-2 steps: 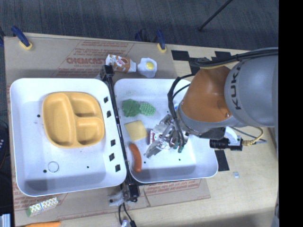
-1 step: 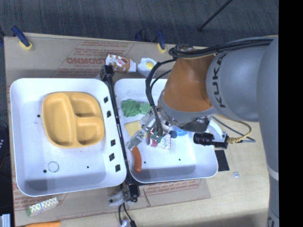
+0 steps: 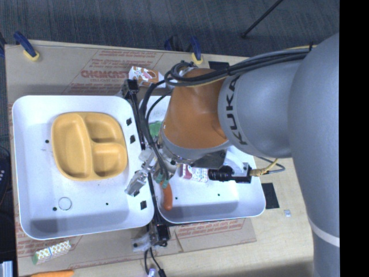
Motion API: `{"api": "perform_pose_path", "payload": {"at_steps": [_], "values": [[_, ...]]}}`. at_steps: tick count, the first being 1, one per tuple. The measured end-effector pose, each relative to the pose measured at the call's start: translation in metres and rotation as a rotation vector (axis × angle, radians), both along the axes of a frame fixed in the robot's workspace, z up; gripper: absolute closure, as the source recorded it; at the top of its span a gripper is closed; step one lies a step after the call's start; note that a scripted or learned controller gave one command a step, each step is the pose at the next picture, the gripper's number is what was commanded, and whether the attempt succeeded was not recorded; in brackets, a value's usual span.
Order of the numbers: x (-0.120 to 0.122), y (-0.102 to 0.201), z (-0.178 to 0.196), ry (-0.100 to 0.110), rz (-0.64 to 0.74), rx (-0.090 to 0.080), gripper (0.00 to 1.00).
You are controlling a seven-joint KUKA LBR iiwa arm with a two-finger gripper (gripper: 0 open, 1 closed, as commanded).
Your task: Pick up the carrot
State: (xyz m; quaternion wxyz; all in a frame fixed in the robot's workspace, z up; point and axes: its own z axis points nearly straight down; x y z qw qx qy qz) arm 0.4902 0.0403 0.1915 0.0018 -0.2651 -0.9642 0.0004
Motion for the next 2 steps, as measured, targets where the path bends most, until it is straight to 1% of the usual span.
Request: {"api": "perform_pose_path", "payload": {"at_steps": [1, 2], "values": [[0.028, -0.079, 0.000, -0.003, -0.093, -0.001, 0.00], [-0.009, -0.033, 0.000, 0.001, -0.355, -0.001, 0.00]]}}
